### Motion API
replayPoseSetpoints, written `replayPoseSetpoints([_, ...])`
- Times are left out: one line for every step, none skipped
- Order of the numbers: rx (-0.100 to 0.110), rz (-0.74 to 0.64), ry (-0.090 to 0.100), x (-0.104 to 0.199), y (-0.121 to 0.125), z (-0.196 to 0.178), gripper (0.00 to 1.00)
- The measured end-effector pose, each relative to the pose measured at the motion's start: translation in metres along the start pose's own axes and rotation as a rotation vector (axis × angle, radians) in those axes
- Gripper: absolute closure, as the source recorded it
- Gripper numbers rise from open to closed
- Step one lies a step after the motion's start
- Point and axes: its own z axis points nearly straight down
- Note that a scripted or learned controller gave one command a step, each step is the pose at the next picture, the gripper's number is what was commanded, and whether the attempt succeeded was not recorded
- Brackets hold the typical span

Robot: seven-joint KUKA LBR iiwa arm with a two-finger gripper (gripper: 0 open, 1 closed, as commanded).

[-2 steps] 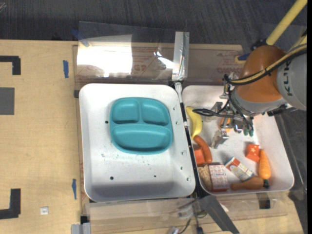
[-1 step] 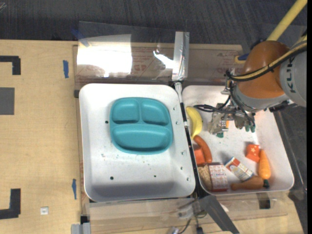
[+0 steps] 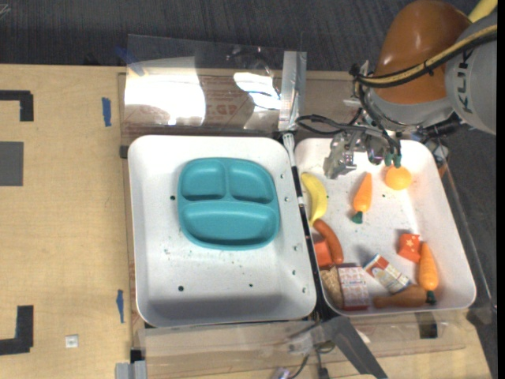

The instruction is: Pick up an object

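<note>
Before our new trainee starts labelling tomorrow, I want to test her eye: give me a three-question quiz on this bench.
1. True or false: the teal divided plate lies in the right bin.
2. Which is nearest the gripper? A) banana B) hot dog C) small box
3. Fill in: the orange sits near the right bin's ____ edge.

Key: 1 false; 2 A; 3 far (top)
</note>
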Motion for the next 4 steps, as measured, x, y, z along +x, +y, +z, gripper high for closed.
replayPoseSetpoints([0.002,0.158,0.004,-0.019,0.015,-0.067,1.00])
replayPoseSetpoints([0.003,0.157,0.008,-0.018,0.015,-0.064,0.00])
replayPoseSetpoints([0.008,0.272,0.026,0.006,-0.048,0.066,0.00])
replayPoseSetpoints([0.004,0.321,0.006,0.034,-0.063,0.102,0.00])
